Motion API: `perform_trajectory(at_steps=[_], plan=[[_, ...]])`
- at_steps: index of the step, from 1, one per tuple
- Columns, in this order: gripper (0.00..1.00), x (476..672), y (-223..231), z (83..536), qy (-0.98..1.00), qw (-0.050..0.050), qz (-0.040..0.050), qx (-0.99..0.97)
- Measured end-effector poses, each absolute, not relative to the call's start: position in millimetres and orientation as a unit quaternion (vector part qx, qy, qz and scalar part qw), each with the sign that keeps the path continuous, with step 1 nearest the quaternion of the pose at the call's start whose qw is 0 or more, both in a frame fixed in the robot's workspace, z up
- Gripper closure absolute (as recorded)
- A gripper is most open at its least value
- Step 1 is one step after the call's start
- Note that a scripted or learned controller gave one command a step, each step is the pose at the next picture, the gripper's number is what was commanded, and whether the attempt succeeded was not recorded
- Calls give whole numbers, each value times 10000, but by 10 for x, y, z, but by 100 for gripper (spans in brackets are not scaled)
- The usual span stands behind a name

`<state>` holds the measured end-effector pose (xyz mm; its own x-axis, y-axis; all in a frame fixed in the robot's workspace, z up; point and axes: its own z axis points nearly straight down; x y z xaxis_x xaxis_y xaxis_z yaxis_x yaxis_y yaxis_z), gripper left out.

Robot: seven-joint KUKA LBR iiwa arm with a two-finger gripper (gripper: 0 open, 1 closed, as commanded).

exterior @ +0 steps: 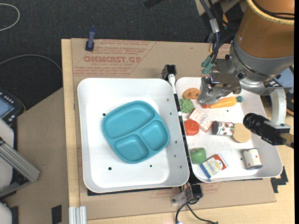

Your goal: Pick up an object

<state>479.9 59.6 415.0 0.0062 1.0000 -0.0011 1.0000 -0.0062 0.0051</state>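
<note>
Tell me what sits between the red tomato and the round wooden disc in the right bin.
In the camera view, a small can with a red-and-white label lies on its side between the tomato and the disc.

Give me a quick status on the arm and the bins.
Gripper low in right bin, over the carrot. Nothing seen held. Toys crowd close: pretzel, small carton. Blue tray alone in left bin.

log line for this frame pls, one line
arm: over right bin | gripper: low at far end, beside carrot | left bin: blue divided plate | grasp: none seen
</note>
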Motion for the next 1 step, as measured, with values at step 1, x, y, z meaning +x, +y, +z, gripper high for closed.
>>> perform_trajectory(at_steps=[1], plan=[[100,4816,1141,3448,7088,-31,-36,7054]])
